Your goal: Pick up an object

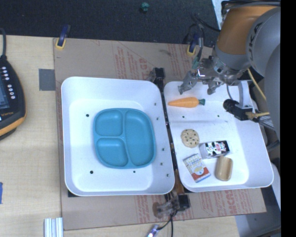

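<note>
The right bin holds an orange carrot near its far edge. Nearer the front lie a round cookie, a black-and-white carton, a small white snack box and a tan bread roll. My gripper hangs over the bin's far edge, just beyond the carrot. Its fingers are spread open with nothing between them.
The left bin contains a blue divided plate. A black and orange teach pendant lies at the bench's left edge. Clamps sit at the cardboard's far corners. A black cable fitting hangs over the right bin's far right.
</note>
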